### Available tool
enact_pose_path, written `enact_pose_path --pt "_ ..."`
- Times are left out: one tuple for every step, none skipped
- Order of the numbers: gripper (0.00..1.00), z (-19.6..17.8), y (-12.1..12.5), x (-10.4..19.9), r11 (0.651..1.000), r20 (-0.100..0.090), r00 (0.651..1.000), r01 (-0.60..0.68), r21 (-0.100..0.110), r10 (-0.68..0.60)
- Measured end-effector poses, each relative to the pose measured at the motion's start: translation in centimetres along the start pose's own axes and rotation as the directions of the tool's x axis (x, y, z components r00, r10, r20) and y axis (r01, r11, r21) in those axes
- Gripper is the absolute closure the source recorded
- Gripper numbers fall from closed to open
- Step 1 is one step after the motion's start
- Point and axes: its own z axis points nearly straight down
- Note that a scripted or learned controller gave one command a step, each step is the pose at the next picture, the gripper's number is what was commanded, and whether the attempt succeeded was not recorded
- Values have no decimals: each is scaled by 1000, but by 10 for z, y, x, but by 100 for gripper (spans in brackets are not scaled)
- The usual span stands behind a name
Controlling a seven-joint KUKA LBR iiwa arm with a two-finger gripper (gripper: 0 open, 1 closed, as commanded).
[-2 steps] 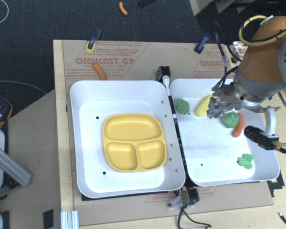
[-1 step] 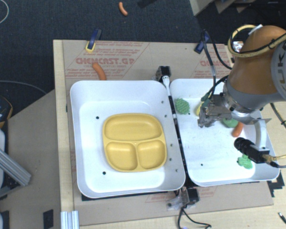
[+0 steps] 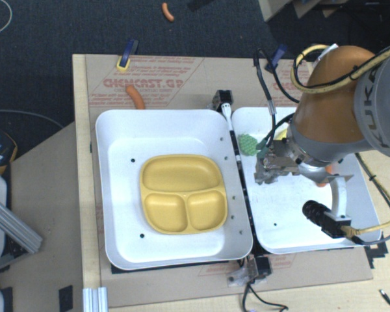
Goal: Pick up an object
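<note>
One small green object (image 3: 247,143) — just beside the gripper (image 3: 268,172), right bin (image 3: 299,236).

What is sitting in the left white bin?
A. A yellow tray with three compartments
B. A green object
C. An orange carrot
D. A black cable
A. The yellow tray with one long compartment and two smaller ones lies in the middle of the left bin; the green object is in the right bin.

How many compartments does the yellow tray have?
3. The yellow tray lies in the left bin: one wide compartment across its far side, two smaller ones, and, side by side on its near side.
</note>
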Motion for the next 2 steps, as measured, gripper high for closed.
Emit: enact_pose_path --pt "100 15 -7 41 1000 0 1000 0 1 0" --pt "100 0 0 33 1000 3 1000 -4 -7 4"
